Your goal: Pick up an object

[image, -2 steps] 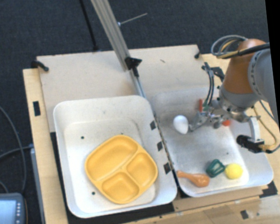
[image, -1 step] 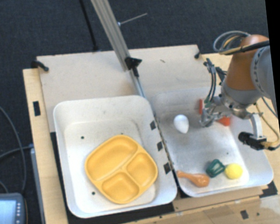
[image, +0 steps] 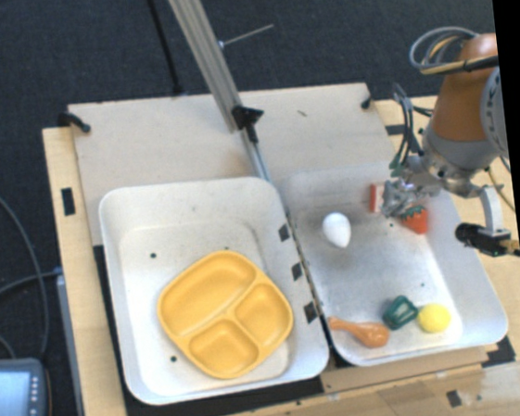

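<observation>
The grey arm with its orange band (image: 465, 104) is reaching in from the right and leaning over the far right part of the right shallow white bin (image: 467, 305). Its two-finger gripper (image: 401, 197) is hanging low over that bin's far right corner, among small red-orange pieces. One small red-orange object (image: 417, 222) is sitting just beside the gripper on its near side, and another thin red-orange piece (image: 373, 198) is showing just to its left. Whether the gripper is grasping either of them is impossible to tell, because the metal parts are blurring together there.

A white egg-shaped object (image: 337, 230) is lying in the same bin, left of the gripper and apart from it. Along the near edge of that bin, an orange spoon-like plastic object (image: 361, 331) is resting at the left, a small dark green block (image: 399, 311) is sitting to its right, and a yellow ball-like object (image: 433, 319) is lying just beside the block at the right.

In the left shallow white bin (image: 130, 217), a yellow plastic plate with three compartments (image: 223, 313) is lying flat, toward the near side.
</observation>
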`<state>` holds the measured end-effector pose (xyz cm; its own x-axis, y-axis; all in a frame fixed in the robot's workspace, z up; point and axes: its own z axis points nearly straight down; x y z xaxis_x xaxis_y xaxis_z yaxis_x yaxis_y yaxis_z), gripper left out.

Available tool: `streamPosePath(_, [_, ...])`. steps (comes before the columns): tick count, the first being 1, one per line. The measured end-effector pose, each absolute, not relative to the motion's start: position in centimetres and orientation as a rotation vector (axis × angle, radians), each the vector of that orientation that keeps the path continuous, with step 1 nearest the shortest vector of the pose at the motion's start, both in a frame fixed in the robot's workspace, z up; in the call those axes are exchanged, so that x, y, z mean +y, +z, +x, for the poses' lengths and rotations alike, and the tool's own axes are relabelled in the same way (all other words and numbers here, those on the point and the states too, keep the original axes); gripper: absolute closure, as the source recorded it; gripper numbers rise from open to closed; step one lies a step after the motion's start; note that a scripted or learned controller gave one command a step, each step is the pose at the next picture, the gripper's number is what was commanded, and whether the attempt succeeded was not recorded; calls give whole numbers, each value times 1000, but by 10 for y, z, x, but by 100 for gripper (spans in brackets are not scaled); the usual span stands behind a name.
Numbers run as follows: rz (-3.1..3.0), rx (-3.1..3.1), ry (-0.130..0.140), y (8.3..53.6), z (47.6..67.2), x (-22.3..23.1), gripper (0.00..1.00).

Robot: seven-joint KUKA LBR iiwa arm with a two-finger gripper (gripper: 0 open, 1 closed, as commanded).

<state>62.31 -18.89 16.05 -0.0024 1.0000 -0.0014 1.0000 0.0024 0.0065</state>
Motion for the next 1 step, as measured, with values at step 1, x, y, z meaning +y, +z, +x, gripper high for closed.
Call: streamPosePath(1, [2213, 2221, 6, 212, 634, -188, 100])
